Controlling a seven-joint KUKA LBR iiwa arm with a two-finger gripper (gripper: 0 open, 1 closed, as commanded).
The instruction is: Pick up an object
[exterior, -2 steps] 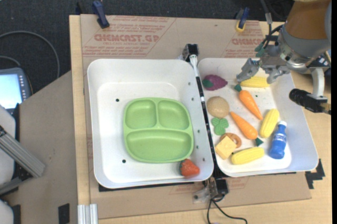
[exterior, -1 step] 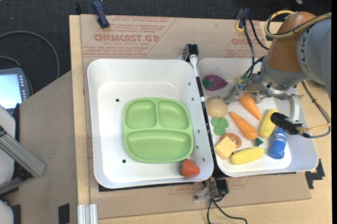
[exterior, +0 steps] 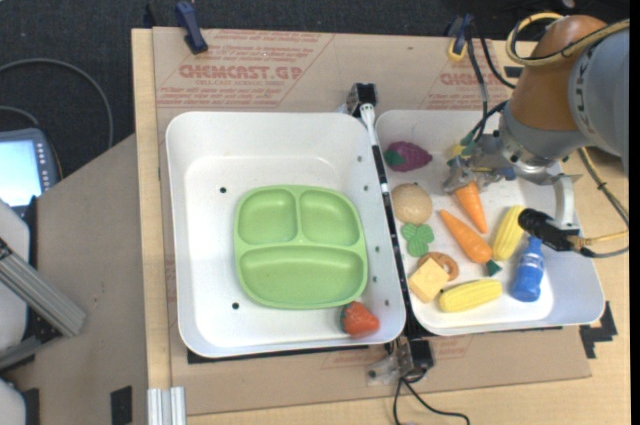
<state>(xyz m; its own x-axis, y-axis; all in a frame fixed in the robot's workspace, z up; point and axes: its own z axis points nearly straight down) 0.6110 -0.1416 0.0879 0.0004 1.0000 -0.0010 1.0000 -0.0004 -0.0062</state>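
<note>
Two carrots [exterior: 468,221] lie in the right bin [exterior: 570,303], the upper one touching the gripper [exterior: 465,175] (wrist hides much; fingers' state unclear). Corn [exterior: 508,231] is partly behind a black part.

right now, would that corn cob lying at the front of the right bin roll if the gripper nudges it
Probably: the corn cob is rounded and lies on its side on the flat right bin floor. It looks like moulded plastic, so likely stiff and light. The cheese wedge touching it could block rolling leftward.
</note>
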